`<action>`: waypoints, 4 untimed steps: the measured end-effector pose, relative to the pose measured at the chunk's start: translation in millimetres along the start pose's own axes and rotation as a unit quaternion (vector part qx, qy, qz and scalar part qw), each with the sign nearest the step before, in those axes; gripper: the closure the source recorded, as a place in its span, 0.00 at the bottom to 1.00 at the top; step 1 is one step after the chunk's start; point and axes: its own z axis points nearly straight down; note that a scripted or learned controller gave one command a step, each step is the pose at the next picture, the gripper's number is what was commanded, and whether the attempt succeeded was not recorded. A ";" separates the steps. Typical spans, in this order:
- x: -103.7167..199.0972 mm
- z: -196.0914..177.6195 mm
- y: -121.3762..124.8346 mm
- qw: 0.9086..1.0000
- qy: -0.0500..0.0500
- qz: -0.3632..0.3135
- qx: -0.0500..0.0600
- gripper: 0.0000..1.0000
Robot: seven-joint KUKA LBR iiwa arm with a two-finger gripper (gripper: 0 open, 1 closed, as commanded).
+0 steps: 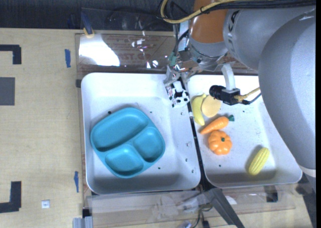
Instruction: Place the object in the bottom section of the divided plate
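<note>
The bench (35,121) is carrying two white bins side by side. The left bin (95,84) is holding the blue divided plate (128,141), which is lying flat toward the near left, tilted on the diagonal, so its one long section is facing far-left and its two smaller sections are facing near-right. All three sections are sitting bare; nothing is placed yet.

The hand (176,91) is hanging over the far end of the wall between the bins, just left of the produce. A small black-and-white thing (177,95) is showing at its tip, possibly the object, possibly part of the hand itself. Whether it is clenched, released, or grasping anything: cannot tell at this angle.

The right bin (281,172) is keeping the candidates together: a yellow banana (197,110) touching a pale round piece (211,106), a carrot (214,124) just near of them, a small pumpkin (220,142) touching the carrot's near side, and a corn cob (258,160) apart at near right.

Judgement: the arm (281,46) is positioned between pick and carry; the plate is waiting well apart, to the near left.
</note>
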 end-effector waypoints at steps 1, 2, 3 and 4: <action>1.4 -10.2 1.6 1.000 -0.001 -0.002 -0.002 1.00; 1.5 -20.4 2.9 1.000 -0.002 -0.002 -0.004 1.00; 36.0 52.1 8.5 0.998 0.000 -0.068 0.003 1.00; 36.4 42.5 9.7 0.998 -0.001 -0.069 0.002 1.00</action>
